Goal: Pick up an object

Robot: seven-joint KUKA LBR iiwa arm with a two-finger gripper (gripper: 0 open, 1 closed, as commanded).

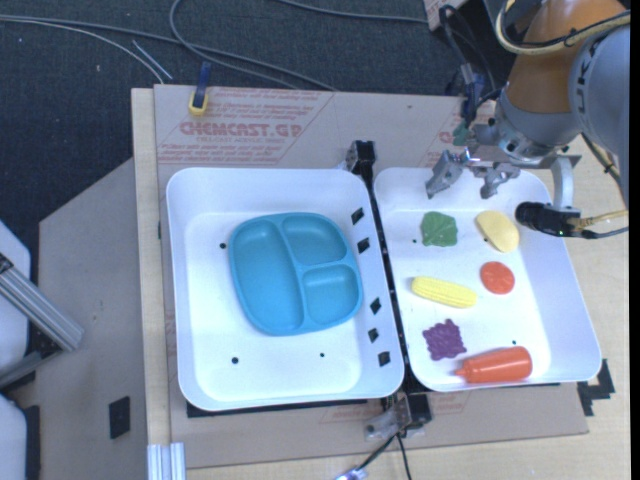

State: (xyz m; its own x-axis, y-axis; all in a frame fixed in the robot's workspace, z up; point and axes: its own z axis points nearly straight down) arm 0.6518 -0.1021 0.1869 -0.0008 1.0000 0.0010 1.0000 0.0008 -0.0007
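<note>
While the gripper [470, 176] hangs spread and empty, the right bin [575, 298] holds six toy foods, the left bin [190, 298] a blue tray [295, 271].

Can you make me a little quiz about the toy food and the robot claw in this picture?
1. True or false: the blue plate lies in the same bin as the corn.
2. Which toy is closest to the claw? A) carrot B) green broccoli C) purple grapes
3. Fill in: the claw is open and holds ____.

Key: 1 false, the plate is in the left bin. 2 B. 3 nothing.
</note>
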